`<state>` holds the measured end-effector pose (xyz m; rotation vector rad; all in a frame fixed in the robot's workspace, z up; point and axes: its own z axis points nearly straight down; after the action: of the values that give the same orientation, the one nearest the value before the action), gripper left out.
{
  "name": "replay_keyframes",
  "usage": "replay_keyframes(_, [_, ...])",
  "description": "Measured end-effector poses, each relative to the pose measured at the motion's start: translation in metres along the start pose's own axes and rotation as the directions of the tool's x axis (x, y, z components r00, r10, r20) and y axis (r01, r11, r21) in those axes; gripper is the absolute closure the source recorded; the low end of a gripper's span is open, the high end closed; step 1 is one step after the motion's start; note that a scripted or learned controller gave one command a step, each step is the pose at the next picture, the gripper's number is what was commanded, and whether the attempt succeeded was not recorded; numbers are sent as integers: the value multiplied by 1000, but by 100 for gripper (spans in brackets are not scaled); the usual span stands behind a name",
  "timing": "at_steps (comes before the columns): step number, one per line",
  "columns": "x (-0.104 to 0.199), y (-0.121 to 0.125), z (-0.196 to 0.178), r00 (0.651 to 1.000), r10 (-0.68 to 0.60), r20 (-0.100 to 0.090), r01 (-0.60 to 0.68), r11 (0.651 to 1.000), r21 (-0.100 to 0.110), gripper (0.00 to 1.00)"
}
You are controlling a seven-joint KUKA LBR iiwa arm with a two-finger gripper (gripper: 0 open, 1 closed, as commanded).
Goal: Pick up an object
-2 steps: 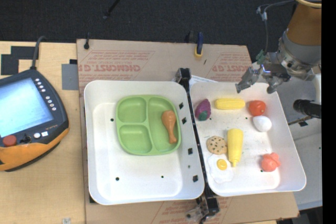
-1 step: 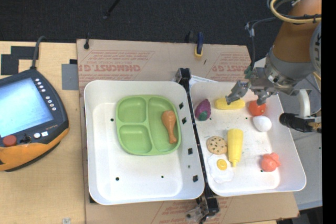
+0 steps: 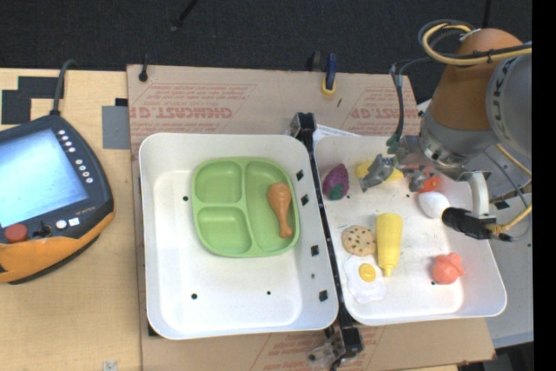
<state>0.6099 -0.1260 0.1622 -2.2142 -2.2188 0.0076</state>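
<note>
Here, the gripper (image 3: 380, 172) hovers low over the right bin (image 3: 486, 300), just right of the purple toy (image 3: 335, 181); whether its claw is wide or narrow cannot be told. To grasp well: centre over one item, descend straight, avoid neighbours. Likely target, a small yellow piece (image 3: 395, 176), touches the claw; partly hidden, glossy.

Grey arm (image 3: 486, 100) from the right, tool (image 3: 380, 172) low over the right bin.
</note>
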Motion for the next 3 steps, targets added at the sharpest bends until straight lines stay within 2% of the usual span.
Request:
replay_keyframes(1, [-5,-6,60,1000,0,0,0,1000,1,0])
replay_keyframes(2, [-4,-7,76,1000,3,0,-3,1000,-3,0])
replay_keyframes(3, [-6,-7,65,1000,9,0,-9,1000,-2,100])
